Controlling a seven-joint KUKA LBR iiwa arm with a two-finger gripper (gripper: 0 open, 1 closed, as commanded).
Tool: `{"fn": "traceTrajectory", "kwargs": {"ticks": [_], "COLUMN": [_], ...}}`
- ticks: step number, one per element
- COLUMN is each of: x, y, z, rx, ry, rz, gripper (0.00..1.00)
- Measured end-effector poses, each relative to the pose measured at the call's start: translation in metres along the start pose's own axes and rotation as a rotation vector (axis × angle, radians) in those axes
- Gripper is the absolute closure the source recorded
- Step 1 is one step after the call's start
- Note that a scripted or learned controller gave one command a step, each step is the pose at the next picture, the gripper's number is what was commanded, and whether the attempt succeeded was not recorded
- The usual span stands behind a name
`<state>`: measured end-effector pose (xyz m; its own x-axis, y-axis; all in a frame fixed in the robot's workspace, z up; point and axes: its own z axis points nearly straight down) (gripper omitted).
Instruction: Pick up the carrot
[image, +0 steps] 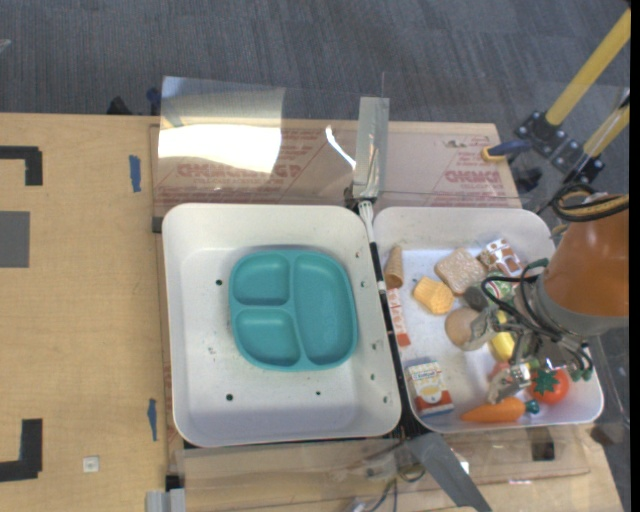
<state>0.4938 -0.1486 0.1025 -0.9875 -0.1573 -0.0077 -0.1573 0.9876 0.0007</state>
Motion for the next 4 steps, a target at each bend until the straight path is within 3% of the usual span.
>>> {"fn": "traceTrajectory", "kwargs": {"ticks": [1,2,3,4], "x": [-0.065,-0.068,-0.107,-0.133], "y": [0.035,0.041,0.038,0.035], "z": [-0.050,0.007,0.014,0.014], "rx": [0.002,0.003,0.003,0.004], "ry": [-0.003,0.000,-0.007,-0.005], "rz": [0.157,0.258,0.292,0.226], "gripper": [0.00,0.00,0.00,0.00]}}
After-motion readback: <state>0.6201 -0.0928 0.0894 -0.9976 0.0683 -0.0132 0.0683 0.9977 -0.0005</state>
